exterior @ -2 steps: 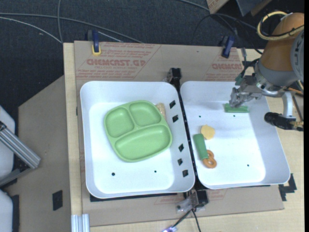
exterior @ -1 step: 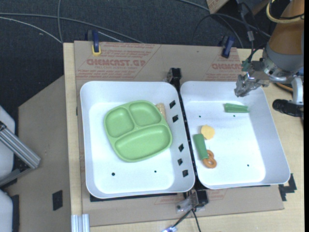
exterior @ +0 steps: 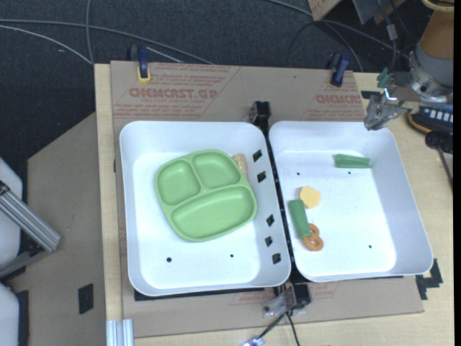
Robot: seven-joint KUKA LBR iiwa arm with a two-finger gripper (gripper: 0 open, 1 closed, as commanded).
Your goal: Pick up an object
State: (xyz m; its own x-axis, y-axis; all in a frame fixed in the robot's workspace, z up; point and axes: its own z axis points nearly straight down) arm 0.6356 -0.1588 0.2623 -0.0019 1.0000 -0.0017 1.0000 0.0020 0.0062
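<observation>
Fingers (exterior: 377,115) hang over right bin (exterior: 403,215) at 1 o'clock corner, state unclear, green block (exterior: 351,161) just below-left.

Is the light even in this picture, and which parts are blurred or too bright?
Camera view: light is soft and fairly even, both white bins bright but not washed out; the green plate casts only a faint shadow; small items like the yellow piece look soft; the gripper at the right bin's far corner is slightly blurred.

A bench (exterior: 180,85) bears two white bins (exterior: 194,265) side by side
</observation>
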